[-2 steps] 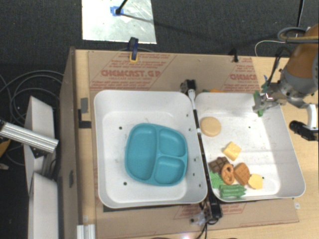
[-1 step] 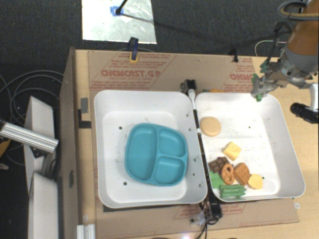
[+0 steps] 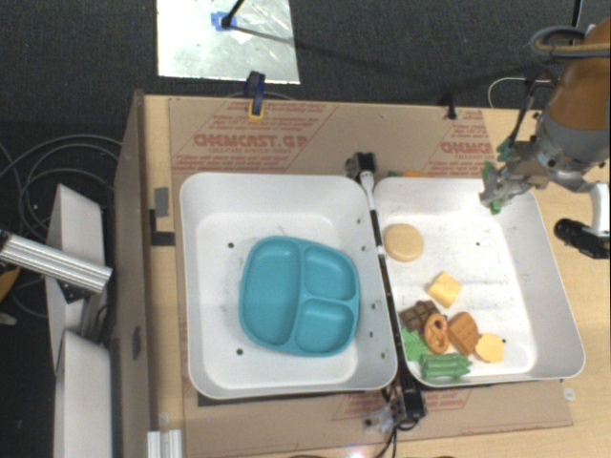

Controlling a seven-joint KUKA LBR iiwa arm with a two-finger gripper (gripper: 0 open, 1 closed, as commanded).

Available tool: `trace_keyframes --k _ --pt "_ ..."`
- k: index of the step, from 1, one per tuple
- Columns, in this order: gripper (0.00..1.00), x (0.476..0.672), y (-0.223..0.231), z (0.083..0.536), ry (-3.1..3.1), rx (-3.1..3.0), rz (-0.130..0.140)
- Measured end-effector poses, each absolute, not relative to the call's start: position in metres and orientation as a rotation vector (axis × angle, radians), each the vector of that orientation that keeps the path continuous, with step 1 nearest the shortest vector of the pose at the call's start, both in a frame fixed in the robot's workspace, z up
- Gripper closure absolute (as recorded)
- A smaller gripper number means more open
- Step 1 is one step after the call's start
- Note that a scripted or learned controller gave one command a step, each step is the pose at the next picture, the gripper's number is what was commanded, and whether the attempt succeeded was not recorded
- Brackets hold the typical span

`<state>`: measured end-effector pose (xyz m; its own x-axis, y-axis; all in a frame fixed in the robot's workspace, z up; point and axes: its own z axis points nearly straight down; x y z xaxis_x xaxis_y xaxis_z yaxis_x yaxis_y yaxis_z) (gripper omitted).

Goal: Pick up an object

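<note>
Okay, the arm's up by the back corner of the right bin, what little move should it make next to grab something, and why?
Probably bring the gripper forward and leftward until it is above the round tan cookie. The gripper sits at the far edge of the right bin, with no item under it. The cookie lies alone, apart from the crowded pile of toy food at the near edge, so it looks the easiest target.

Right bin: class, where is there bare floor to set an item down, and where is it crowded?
Bare: the right bin's right half, and the far strip between the round cookie and the pincer. Crowded: the near-left corner, around the pretzel and green beans.
</note>
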<state>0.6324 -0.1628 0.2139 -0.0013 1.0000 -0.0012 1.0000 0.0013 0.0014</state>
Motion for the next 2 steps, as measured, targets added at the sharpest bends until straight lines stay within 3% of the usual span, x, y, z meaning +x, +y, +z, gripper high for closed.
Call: trace_keyframes --k 2 --pt "1.00 0.633 -0.052 0.215 2.231 2.212 0.002"
